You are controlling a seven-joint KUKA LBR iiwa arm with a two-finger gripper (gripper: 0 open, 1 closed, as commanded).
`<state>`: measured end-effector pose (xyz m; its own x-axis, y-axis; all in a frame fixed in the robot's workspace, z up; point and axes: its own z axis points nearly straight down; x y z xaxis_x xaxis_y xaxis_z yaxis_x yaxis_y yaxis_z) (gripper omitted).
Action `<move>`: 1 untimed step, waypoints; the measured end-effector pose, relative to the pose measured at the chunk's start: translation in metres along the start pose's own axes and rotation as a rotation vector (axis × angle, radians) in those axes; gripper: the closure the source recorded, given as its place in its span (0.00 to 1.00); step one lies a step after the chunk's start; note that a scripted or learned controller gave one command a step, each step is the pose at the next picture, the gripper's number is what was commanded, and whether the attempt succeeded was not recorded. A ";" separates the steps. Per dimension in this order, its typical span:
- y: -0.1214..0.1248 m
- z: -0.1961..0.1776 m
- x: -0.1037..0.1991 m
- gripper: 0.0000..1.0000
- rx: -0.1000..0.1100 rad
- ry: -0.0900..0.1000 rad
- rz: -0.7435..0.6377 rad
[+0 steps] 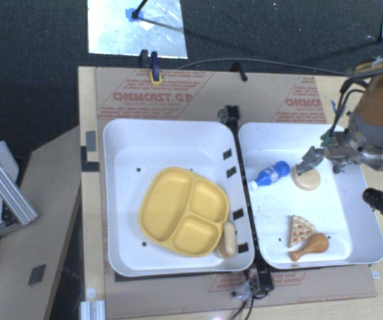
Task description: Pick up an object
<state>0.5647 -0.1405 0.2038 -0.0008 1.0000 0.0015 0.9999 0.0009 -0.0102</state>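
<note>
Gripper (309,163) hovers in right bin (365,245), just over round beige disc (306,179), blue bottle (271,173) beside. Pincer width: cannot tell, view too small. Best centre over disc, descend straight, avoid nudging bottle.

Arm (378,105) reaches leftward, hand (309,162) angled down.

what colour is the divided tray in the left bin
Yellow. The divided tray shows plainly in the camera view, lying in the left white bin.

tray (178,212) yellow | bottle (271,174) blue | bins (125,179) white | drumstick (309,247) brown
</note>
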 end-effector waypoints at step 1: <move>0.003 -0.006 0.000 0.00 -0.011 -0.002 -0.002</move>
<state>0.5674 -0.1403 0.2097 -0.0032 1.0000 -0.0004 1.0000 0.0032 0.0012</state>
